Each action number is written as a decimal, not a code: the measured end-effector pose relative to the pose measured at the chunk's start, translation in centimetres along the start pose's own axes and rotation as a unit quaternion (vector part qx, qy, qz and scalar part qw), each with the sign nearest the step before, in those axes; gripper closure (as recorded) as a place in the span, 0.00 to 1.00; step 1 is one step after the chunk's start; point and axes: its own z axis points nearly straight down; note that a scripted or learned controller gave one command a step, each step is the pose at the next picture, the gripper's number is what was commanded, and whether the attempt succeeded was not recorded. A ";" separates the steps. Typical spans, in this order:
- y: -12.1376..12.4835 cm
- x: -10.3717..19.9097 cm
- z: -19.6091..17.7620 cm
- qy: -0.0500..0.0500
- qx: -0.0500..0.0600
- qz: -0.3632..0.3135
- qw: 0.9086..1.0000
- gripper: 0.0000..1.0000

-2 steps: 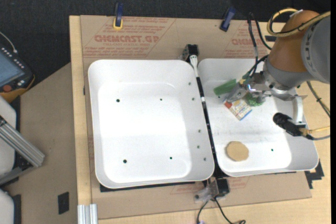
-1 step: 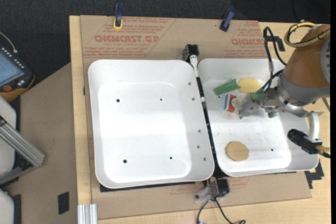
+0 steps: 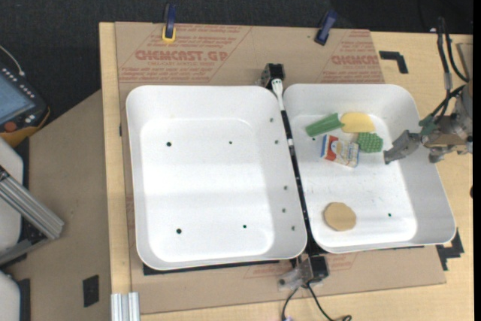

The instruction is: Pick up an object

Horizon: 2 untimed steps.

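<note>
Gripper (image 3: 396, 152) at right bin's (image 3: 421, 233) right side, finger state impossible to tell, near green block (image 3: 369, 141); beside it yellow piece (image 3: 358, 121), green bar (image 3: 322, 125), packet (image 3: 340, 150); tan disc (image 3: 340, 216) apart, nearer the front.

Small objects (image 3: 346, 140) clustered in right bin (image 3: 428, 222)

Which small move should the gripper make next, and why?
Probably a short move toward the left, over the cluster. The gripper sits at the right bin's right side, with nothing between its fingers, while the green block and yellow object lie just beside it.
</note>
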 end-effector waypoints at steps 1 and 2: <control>-2.1 0.4 -25.2 -0.001 -0.005 -0.002 1.000 0.00; -2.0 0.5 -25.3 0.001 0.003 -0.002 1.000 1.00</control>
